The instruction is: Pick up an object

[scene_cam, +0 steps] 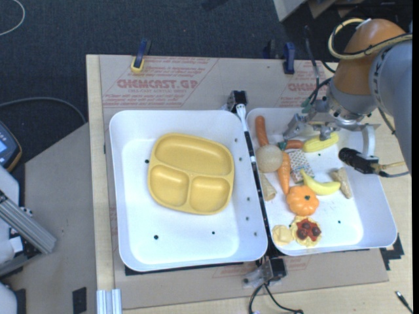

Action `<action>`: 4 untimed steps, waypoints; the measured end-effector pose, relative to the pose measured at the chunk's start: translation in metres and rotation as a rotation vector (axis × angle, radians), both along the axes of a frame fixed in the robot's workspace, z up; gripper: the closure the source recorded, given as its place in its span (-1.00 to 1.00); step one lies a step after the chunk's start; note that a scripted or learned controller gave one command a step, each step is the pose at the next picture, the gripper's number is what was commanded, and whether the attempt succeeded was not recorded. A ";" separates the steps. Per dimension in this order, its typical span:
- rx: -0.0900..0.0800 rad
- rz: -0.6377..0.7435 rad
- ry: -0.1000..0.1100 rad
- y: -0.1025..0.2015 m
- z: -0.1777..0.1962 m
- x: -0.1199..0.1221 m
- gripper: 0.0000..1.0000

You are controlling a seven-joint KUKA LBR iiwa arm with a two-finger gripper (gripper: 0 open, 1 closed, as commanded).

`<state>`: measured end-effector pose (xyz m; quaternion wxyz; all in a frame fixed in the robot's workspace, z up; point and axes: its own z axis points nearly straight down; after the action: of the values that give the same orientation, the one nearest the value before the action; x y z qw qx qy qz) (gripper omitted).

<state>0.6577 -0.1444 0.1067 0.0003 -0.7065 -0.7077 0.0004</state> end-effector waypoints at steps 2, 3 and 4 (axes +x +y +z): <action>-0.005 0.002 -0.020 0.000 -0.003 0.006 1.00; -0.001 -0.001 -0.005 0.010 0.050 0.006 1.00; -0.001 -0.001 -0.005 0.012 0.093 0.001 1.00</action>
<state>0.6592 -0.1322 0.1998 -0.0017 -0.7069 -0.7074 -0.0009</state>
